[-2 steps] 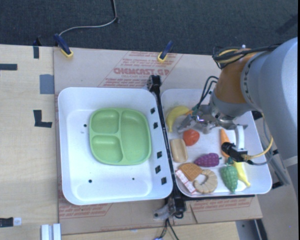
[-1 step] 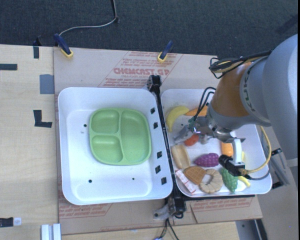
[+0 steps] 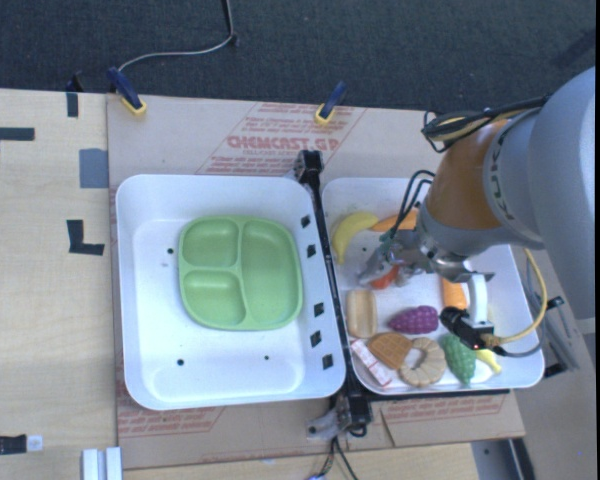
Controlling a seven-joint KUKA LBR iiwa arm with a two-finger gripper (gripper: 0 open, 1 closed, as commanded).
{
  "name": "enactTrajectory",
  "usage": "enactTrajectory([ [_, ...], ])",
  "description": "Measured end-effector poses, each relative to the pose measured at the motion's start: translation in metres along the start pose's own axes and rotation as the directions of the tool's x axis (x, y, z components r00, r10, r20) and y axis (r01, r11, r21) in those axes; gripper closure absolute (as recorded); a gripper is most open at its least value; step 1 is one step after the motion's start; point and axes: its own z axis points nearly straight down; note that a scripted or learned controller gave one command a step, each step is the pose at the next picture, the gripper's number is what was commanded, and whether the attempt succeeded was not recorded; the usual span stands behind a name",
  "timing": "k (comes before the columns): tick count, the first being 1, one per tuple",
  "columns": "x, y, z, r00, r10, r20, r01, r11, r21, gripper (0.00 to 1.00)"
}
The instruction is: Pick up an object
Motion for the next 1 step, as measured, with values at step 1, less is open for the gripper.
enactTrajectory([
  [1,0.0546,-0.0256,-0.0879,1.000,-0.002,-0.003,0.002,1.000,0.005,1.00],
])
